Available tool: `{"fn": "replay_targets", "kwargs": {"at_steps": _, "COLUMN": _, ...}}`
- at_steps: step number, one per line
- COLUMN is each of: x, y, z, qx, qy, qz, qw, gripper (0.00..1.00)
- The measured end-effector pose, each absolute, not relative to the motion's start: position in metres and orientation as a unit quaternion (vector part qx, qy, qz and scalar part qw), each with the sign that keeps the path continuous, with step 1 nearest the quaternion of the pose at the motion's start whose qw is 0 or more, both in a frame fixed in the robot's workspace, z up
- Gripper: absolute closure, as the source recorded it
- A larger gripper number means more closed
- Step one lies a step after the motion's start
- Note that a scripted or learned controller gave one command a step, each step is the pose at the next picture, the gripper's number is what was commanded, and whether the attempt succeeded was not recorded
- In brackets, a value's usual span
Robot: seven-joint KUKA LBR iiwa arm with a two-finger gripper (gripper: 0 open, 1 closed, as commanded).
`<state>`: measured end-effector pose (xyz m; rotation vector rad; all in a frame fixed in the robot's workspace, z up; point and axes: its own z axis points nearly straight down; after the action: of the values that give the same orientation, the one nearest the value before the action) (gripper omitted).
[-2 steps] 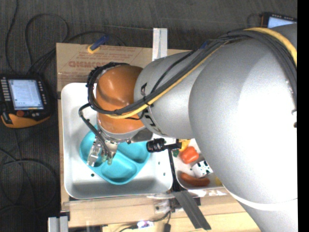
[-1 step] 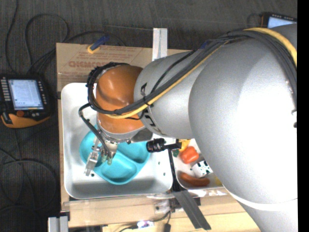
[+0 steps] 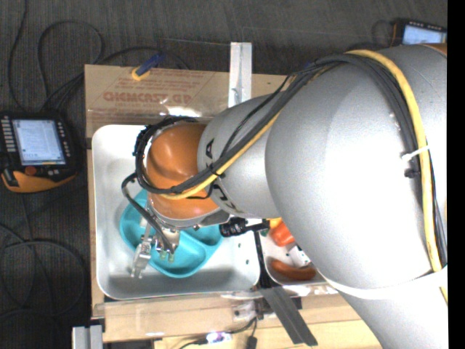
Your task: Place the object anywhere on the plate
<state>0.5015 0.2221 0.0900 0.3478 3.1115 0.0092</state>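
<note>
A teal plate (image 3: 190, 257) lies in the left white bin (image 3: 109, 195), partly covered by the arm. My gripper (image 3: 152, 260) hangs over the plate's left part, below the orange wrist band (image 3: 174, 166). Its two metal fingers (image 3: 139, 262) stand apart, and only teal plate shows in the gap between them. Nothing is held that I can see. In the right bin, just past the arm's edge, lie an orange object (image 3: 280, 233) and a brown-red one (image 3: 292, 272), with a small white piece between them.
The big grey arm (image 3: 341, 173) covers most of the right bin and the back of the left one. A cardboard sheet (image 3: 160, 93) lies behind the bins. A teach pendant (image 3: 35, 145) rests on the floor at left.
</note>
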Motion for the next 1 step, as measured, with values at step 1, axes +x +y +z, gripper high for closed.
{"fn": "replay_targets", "kwargs": {"at_steps": 1, "x": 0.4857, "y": 0.1370, "z": 0.1333, "qx": 0.084, "qy": 0.996, "qz": 0.0007, "qw": -0.001, "gripper": 0.00}}
